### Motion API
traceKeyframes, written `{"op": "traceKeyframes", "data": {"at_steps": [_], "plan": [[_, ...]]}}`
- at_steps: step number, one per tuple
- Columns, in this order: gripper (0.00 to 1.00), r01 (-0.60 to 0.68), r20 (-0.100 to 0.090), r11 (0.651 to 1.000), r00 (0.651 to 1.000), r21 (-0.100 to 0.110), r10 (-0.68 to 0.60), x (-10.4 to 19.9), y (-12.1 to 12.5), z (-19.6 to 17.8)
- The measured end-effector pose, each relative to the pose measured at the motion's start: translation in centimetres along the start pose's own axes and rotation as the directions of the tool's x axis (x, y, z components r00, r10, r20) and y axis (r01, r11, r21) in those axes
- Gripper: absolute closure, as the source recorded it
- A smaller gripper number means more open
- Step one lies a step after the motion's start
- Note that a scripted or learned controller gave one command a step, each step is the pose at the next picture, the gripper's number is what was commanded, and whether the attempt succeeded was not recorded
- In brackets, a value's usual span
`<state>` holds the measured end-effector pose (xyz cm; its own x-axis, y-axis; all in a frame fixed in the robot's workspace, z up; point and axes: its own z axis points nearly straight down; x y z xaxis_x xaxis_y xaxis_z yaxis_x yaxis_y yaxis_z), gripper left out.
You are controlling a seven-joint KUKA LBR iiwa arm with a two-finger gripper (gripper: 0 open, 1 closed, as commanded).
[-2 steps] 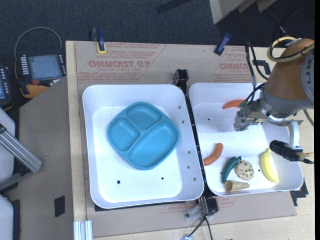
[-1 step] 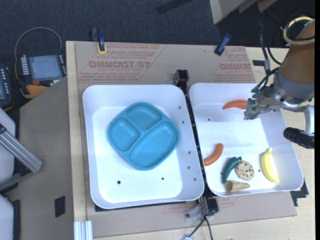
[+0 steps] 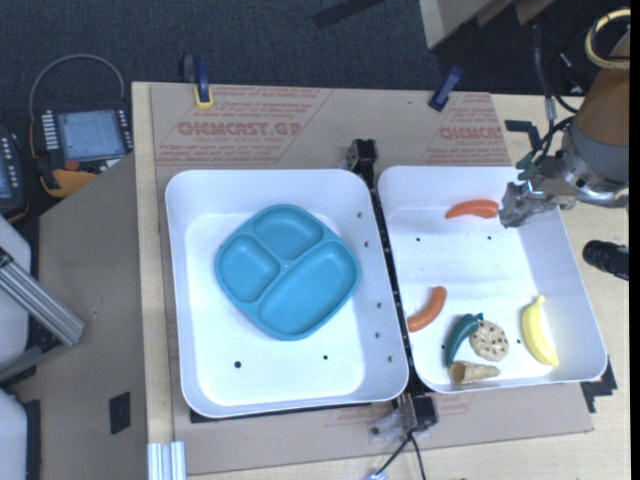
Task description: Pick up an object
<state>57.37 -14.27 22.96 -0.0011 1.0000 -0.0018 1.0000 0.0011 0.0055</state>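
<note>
The right bin (image 3: 560, 268) holds several toy foods. An orange carrot-like piece (image 3: 471, 209) lies near its far edge. An orange-red sausage (image 3: 428, 309) rests at the bin's left side. Toward the front lie a teal piece (image 3: 461, 335), a round cookie (image 3: 489, 341), a tan cone (image 3: 473, 372) and a yellow banana (image 3: 539, 334). My gripper (image 3: 520, 206) hangs over the far right part of this bin, just right of the carrot-like piece.
The left bin (image 3: 190, 268) carries a blue divided plate (image 3: 288, 270). Black clamps (image 3: 362, 155) sit between the bins at the back. A pendant with a screen (image 3: 88, 134) lies off the bench at far left.
</note>
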Motion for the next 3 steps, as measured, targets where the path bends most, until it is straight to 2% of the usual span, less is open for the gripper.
{"op": "traceKeyframes", "data": {"at_steps": [1, 3], "plan": [[1.0, 0.004, -0.004, 1.0, 1.0, 0.008, -0.004, 5.3, -0.1, 1.1], [1.0, 0.005, -0.004, 1.0, 1.0, 0.007, -0.005, 15.2, -1.3, 1.2]]}}
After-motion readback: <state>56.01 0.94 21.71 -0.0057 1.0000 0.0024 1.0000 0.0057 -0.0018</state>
